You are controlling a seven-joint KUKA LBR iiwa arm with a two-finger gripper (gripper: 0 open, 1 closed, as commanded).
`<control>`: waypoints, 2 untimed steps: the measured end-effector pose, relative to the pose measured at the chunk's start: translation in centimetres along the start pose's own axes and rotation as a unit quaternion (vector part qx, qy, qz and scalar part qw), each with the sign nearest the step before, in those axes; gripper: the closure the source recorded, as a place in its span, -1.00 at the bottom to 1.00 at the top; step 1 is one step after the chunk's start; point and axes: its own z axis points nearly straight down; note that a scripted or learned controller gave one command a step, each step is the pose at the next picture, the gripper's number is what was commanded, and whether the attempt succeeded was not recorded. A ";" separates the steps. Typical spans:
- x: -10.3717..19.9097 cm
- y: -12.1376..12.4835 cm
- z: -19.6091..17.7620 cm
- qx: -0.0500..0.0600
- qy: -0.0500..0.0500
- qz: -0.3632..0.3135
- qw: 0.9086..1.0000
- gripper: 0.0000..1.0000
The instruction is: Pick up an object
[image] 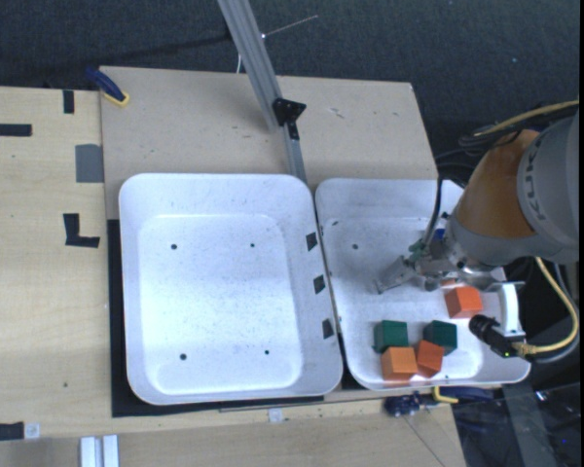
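Setting: a wooden bench [224, 125] seen from above at a slant, bearing two shallow white bins side by side
Left bin [136, 290]: the larger-looking one, with a few small dark dots on its floor
Right bin [370, 207]: holds the gripper and five small blocks
Arm [526, 197]: grey with an orange band, reaching in from 3 o'clock over the right bin
Gripper [394, 277]: low over the middle of the right bin, its grey fingers pointing toward 8 o'clock; I cannot tell how far apart they stand, and no block shows between them
Orange block by wrist [462, 302]: at 4 o'clock from the gripper, just beside the wrist
Left green block [390, 334]: at 6 o'clock from the gripper, near but apart
Right green block [440, 335]: at 5 o'clock from the gripper
Front orange blocks [400, 362]: a pair [429, 357] touching each other, just below the green ones, near the bin's front rim
Metal rail [258, 61]: slants from 12 o'clock down to the gap between the bins
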 end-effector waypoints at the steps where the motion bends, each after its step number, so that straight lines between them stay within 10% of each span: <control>1: 0.0 0.1 -1.3 -0.002 0.000 -0.001 1.000 1.00; 2: -0.1 0.4 -5.5 -0.006 -0.001 0.000 1.000 1.00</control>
